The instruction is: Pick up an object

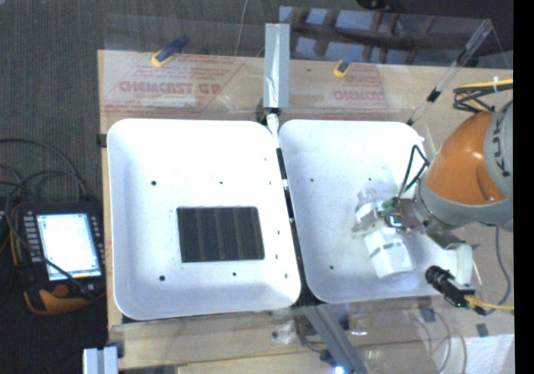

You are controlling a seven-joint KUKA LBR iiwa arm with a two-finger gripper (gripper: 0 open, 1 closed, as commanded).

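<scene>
A dark ribbed rectangular object [220,234] is lying flat on the floor of the left bin [133,155], slightly below the bin's middle, with its long sides running across the view. It is being touched by nothing, and it is well apart from the arm.

The right bin [325,155] is sitting just beside the left bin, their inner rims meeting along a dark seam. The gripper [380,226] is being held low over the right part of the right bin, where pale, partly see-through hardware and a white block-shaped part are being shown against the white floor. Whether the gripper is apart or together cannot be told, since it is blending with the bin and is partly blurred. Nothing can be made out between its ends.

The arm [471,172] is reaching in from the right, its orange band being seen as a rounded shape above the grey wrist, with cables trailing near it.

Both bins are resting on a bench [192,84] covered by a clear sheet with red lettering. A handheld control pendant [58,251] with a lit screen is lying on the dark floor to the left of the bench.
</scene>
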